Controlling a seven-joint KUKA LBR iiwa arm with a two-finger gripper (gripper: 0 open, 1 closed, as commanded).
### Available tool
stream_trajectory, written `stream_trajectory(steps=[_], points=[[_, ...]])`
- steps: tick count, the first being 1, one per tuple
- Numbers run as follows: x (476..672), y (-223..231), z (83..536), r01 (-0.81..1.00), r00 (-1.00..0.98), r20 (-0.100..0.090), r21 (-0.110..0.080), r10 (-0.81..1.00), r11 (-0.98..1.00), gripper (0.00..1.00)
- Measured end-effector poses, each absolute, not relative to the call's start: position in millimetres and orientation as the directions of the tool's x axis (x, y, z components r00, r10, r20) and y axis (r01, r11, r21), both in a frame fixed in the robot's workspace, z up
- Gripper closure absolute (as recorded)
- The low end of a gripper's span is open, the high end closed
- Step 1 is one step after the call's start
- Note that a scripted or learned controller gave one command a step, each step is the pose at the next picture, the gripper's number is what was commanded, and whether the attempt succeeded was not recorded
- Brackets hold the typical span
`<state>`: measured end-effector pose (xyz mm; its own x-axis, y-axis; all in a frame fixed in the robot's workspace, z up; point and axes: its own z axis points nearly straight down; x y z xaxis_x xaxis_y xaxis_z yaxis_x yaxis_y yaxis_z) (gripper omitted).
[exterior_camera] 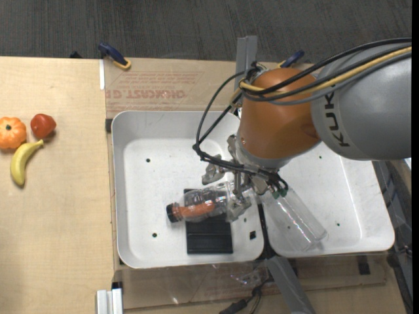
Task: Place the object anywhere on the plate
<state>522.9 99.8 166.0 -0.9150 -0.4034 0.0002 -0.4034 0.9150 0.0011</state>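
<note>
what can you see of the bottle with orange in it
The bottle is small, seemingly clear plastic, with orange contents and a dark cap at its view-left end. It lies on its side on the floor of the left bin, along the far edge of a flat black slab, seemingly touching it. The gripper sits over its other end, hiding that part.

A dark grey ribbed carpet covers the floor beyond the far edge. The counter is pale wood under even, soft light. A sheet of brown cardboard with red print lies at the wood's right, and a blue clamp sits at its far left corner.
</note>
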Motion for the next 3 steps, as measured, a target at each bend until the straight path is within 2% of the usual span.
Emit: stream_trajectory(steps=[1, 2, 3], points=[[491.6, 66.8, 212.2, -0.186, -0.982, -0.003, 0.0, -0.186, 0.982, 0.0], [490.1, 114.1, 109.7, -0.14, -0.99, -0.013, 0.008, -0.14, 0.99, 0.0], [491.2, 114.3, 118.7, -0.137, -0.99, -0.015, 0.009, -0.137, 0.99, 1.0]])
